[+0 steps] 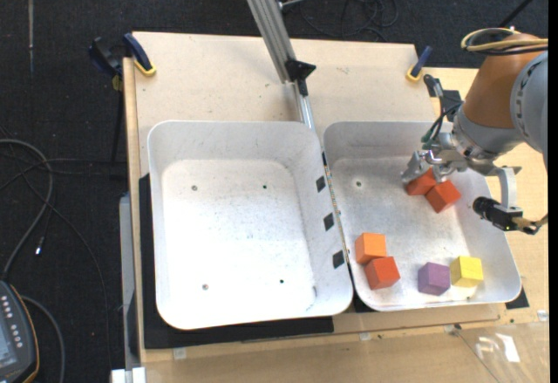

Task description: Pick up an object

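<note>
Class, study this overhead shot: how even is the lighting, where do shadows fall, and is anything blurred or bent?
Camera view: lighting is soft and even, no harsh glare on the white bins; faint shadows sit beneath the blocks and under the gripper; the blocks look sharp, the gripper's details slightly soft; the bench edges bow a little, hinting at mild lens distortion.

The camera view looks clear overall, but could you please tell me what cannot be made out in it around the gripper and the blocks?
- Gripper: the wrist above hides its grasping end.
- Red blocks under it: the gripper overlaps them, so contact or a hold cannot be judged, nor whether they are one piece or two.
- Arm: cut off by the right edge.
- Purple block and yellow block: too small to tell whether they touch.
</note>
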